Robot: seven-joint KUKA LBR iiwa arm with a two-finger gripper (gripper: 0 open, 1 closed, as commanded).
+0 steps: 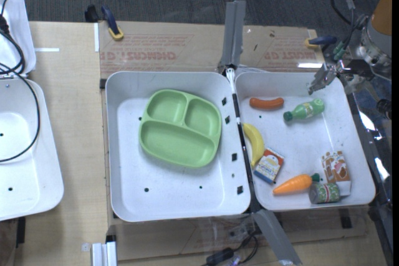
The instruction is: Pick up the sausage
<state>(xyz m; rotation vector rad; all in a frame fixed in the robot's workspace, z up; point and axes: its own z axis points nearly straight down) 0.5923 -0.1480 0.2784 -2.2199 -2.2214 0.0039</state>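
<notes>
Camera view has both shallow white bins under me, and I find the small orange-red sausage [266, 103] lying flat near the far edge of the right white bin [355, 134], its length running left to right, just inside the divider between the bins. To its right, a little apart, lies the green plastic bottle [304, 110], tipped on its side. My metal two-finger gripper [322, 80] hangs over the bin's far right corner, near the bottle's cap end and well clear of the sausage; whether it is spread or closed I cannot tell at this angle, and I see nothing caught in it. Nearer me in the same bin sit a yellow banana [253, 141] against the divider, a small printed carton [269, 166] touching its lower end, an orange carrot [292, 184], a green-labelled can [324, 192] on its side and a red-and-white snack box [335, 166]. A pale green three-compartment plate [181, 129] sits in the left white bin [124, 134]
</notes>
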